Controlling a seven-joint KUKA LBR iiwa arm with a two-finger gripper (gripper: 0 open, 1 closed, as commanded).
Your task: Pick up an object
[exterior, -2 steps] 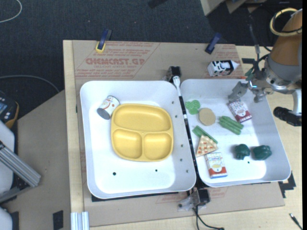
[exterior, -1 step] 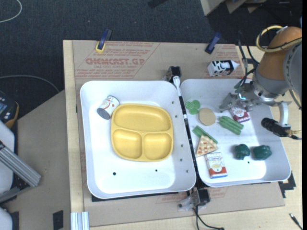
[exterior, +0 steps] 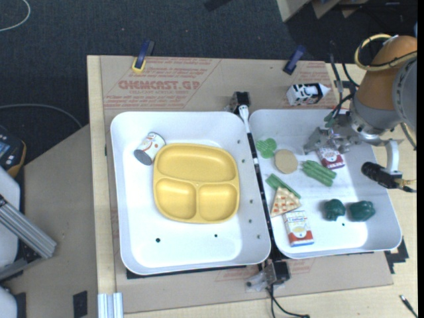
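The gripper (exterior: 329, 140) hangs low over the far right part of the right bin (exterior: 391, 234), at the end of the grey arm (exterior: 384, 88) with its orange band. At this slant its metal parts blur together, so I cannot tell whether it is open or closed, and nothing can be seen held in it. Just below it, on the near side, lies a small red-and-white packet (exterior: 331, 159), touching or nearly touching the tool; which of the two cannot be made out. Beside the packet is a green pod (exterior: 318, 173), with a tan round biscuit (exterior: 286, 161) and a light green round piece (exterior: 266, 147) further left. Nearer the camera lie a pizza slice (exterior: 284, 201), a red-and-white carton (exterior: 299, 230) and two dark green lumps (exterior: 334, 209) (exterior: 361, 210). The left bin (exterior: 132, 244) holds a yellow divided plate (exterior: 196, 181) with a small tipped can (exterior: 149, 148) at its far left corner. Both bins rest side by side on a pale board (exterior: 199, 81) printed with red lettering, pinned at its far edge by two clamps (exterior: 141, 56) (exterior: 293, 59). A black-and-white toy (exterior: 308, 93) sits on the board behind the right bin. Dark carpet (exterior: 99, 12) surrounds the bench.
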